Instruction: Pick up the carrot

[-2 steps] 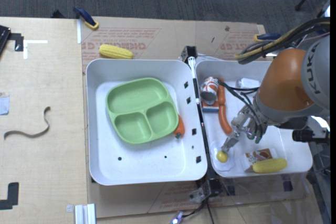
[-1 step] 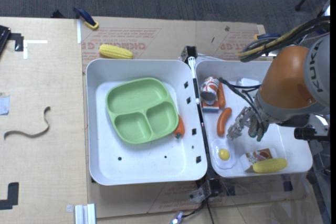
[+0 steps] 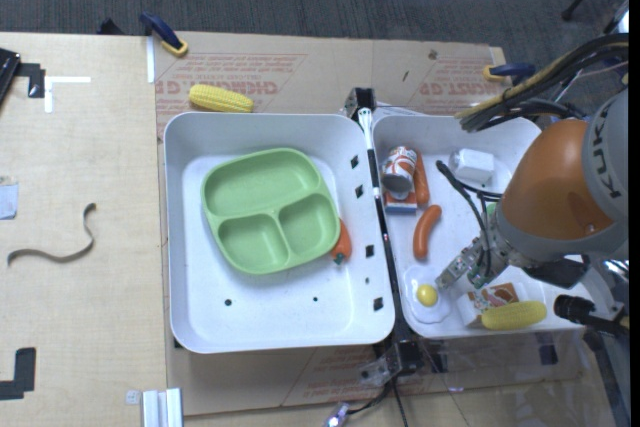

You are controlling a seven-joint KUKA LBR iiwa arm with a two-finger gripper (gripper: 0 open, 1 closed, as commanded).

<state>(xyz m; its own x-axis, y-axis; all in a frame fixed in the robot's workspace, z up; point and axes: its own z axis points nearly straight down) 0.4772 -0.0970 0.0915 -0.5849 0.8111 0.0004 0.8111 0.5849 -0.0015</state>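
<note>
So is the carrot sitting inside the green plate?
No, the carrot lies on the left bin floor, against the green plate's right edge.

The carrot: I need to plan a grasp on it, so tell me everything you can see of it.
The carrot is small, orange and smooth, likely plastic, with a dark green bit at its lower end. It lies in the left bin, tucked against the right edge of the green divided plate, which hides part of it. It points roughly up and down in the view, slightly slanted. It rests on the bin floor near the right wall. The gripper is over the right bin, well apart from it.
</note>
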